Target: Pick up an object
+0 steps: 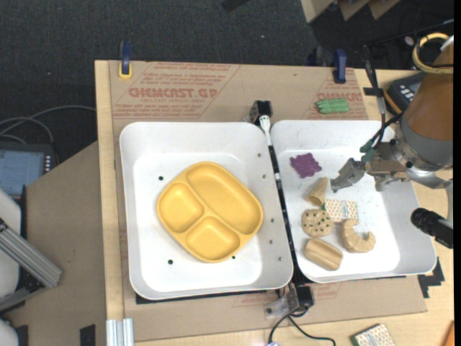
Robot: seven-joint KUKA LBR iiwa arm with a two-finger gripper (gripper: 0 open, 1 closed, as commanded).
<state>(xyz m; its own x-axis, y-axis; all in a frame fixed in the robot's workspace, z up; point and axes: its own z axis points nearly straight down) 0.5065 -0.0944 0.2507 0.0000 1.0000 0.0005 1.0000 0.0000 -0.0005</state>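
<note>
The gripper (348, 176) hangs over the right bin (403, 262), upper middle, reaching in from the right on the grey arm (425, 132). Nothing sits between its fingers; open or closed cannot be told at this size.

Step in hand, as a judgement: approach, pre-grasp. No object is lifted; all lie on the bin floor. Nearest candidates are the tan cylinder (318, 191), just below-left of the gripper, and the purple piece (305, 165) to its left. Lower down sit the cracker (341, 210), the cookie (316, 223), the croissant (358, 237) and the bread roll (323, 254), packed close, some touching.

The next move likely calls for a descent onto one item, fingers straddling it cleanly. The cluster is tight, so a neighbour could get nudged.

The left bin (144, 251) holds a yellow tray (209, 210) with three compartments, nothing in them.

Writing: the brown sheet on the worktop (108, 193) reads "CHEMCAST" in red, with smaller lines too small to read; the same print repeats at the upper right, partly hidden. A green item (333, 107) lies on the sheet behind the right bin.
</note>
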